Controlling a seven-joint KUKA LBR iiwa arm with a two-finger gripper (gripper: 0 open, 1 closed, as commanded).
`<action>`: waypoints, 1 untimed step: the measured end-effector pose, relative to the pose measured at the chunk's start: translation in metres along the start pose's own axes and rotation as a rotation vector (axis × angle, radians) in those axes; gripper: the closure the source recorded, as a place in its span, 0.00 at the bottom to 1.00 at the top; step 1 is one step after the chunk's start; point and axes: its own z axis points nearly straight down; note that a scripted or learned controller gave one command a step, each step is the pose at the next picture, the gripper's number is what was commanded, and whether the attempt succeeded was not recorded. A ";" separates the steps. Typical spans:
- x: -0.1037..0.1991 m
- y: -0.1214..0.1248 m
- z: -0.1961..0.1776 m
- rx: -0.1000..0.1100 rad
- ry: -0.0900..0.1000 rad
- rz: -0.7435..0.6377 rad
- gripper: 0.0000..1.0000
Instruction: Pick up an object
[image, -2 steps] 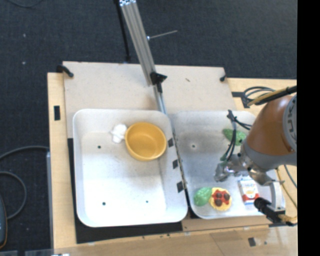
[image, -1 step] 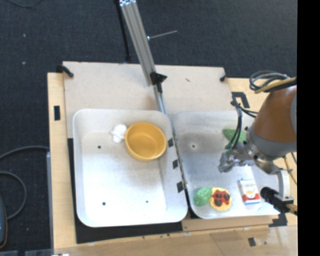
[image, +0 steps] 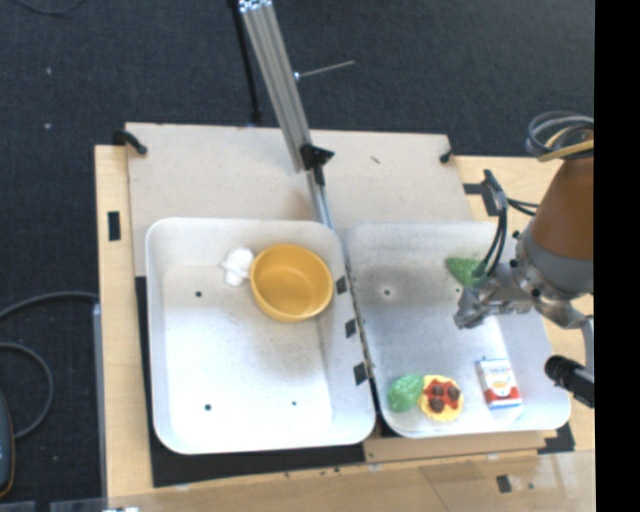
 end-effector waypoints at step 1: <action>0.061 0.012 0.004 0.005 0.003 -0.004 1.00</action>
